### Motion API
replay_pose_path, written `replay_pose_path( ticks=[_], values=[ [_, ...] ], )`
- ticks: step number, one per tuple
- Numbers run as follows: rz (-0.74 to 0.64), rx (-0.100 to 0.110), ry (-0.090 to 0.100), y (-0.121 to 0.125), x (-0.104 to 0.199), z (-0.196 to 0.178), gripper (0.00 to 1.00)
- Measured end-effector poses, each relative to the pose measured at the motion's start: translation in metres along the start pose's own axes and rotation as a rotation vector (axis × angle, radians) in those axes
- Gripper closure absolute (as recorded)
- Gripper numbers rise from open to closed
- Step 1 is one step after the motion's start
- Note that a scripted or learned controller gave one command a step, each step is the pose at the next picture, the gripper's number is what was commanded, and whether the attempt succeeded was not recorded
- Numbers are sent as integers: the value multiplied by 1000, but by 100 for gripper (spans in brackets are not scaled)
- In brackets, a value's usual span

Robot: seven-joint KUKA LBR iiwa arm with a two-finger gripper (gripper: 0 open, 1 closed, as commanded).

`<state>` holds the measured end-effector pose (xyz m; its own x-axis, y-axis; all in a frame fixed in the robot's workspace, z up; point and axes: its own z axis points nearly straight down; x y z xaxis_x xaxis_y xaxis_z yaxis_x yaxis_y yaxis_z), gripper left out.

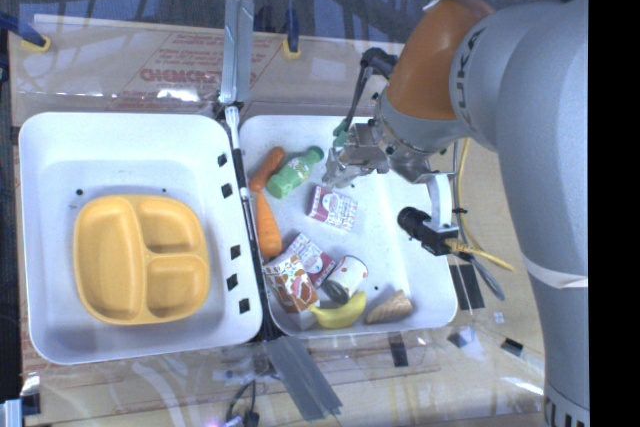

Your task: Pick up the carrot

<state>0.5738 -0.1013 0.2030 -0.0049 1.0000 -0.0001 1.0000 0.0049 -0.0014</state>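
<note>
While the yellow tray point(140, 258) sits in the far bin, we find the carrot point(268, 225) well left of and below the fingers point(345, 163), whose gap we cannot tell; it looks light, stiff, slick, best gripped mid-length.

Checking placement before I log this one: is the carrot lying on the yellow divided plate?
No, the carrot lies in the right bin, against its left wall.
</note>
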Motion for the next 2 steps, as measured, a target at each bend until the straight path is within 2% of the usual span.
replay_pose_path(
  ticks=[1,2],
  values=[
    [137,1,1,27,102,-13,100],
    [337,0,0,83,173,-68,100]
  ],
)
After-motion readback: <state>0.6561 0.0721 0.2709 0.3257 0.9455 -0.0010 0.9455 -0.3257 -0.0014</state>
